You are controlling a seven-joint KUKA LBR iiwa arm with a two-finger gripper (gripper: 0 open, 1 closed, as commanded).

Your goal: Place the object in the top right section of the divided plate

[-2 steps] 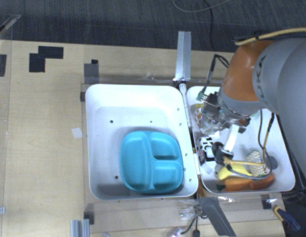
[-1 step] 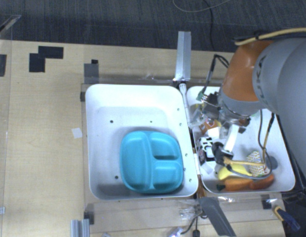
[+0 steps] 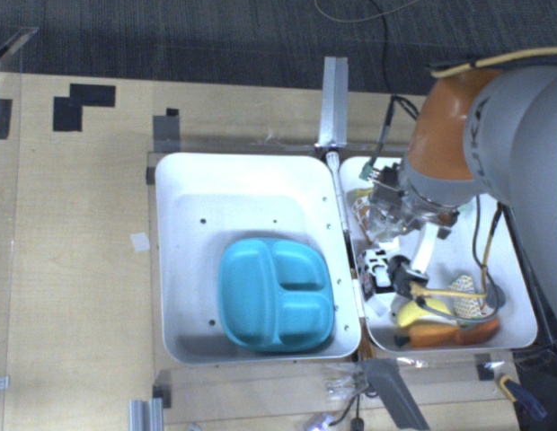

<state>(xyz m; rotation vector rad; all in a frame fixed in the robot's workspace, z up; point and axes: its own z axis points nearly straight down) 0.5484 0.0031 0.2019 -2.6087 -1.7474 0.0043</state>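
A blue divided plate [image 3: 260,299] lies in the left bin [image 3: 184,241], toward its front, with nothing in its sections. Its small top right section [image 3: 301,268] sits next to the wall between the bins. My gripper [image 3: 375,218] hangs low over the left part of the right bin [image 3: 521,303], under the orange-banded wrist [image 3: 445,133]. In front of it, at the bin's near edge, lie a yellow piece [image 3: 410,313], an orange-red piece [image 3: 451,334] and a white netted thing [image 3: 467,296]. The wrist hides what is directly under the gripper.
A metal post [image 3: 334,106] stands at the back where the two bins meet. The grey arm [image 3: 530,151] covers the right bin's back right part. A thin cable [image 3: 368,12] loops on the dark floor behind the bench.
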